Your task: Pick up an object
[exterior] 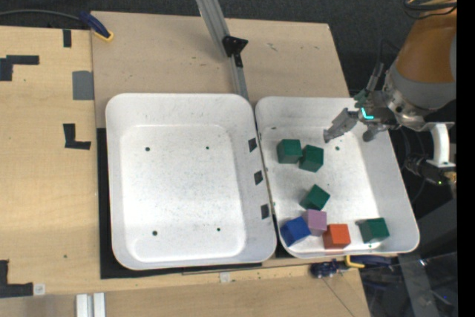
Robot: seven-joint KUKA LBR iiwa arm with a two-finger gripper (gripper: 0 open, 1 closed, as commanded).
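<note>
Camera view showed the gripper [349, 128] above the upper part of the right bin [392, 167], reaching in from the right side. Two grey fingers were visible, one pointing down-left [338, 128] and one shorter near the bin's right wall, so the fingers were spread apart, and nothing was between them.

The blocks all lay lower in the picture than the gripper. Nearest to it, down and to the left, two green cubes [289, 151] [312, 157] stood just beside each other, almost touching. Further below the gripper there was a third green cube [316, 197], apart from those two. Well below, near the bottom wall of the bin, a blue cube [295, 229], a purple cube [317, 220] and an orange cube [338, 235] sat together in a tight group, and a fourth green cube [373, 229] stood to the right of them, nearly straight under the gripper.

The left bin [119, 159] lay far to the left of the gripper, on the wooden bench [44, 182].
</note>
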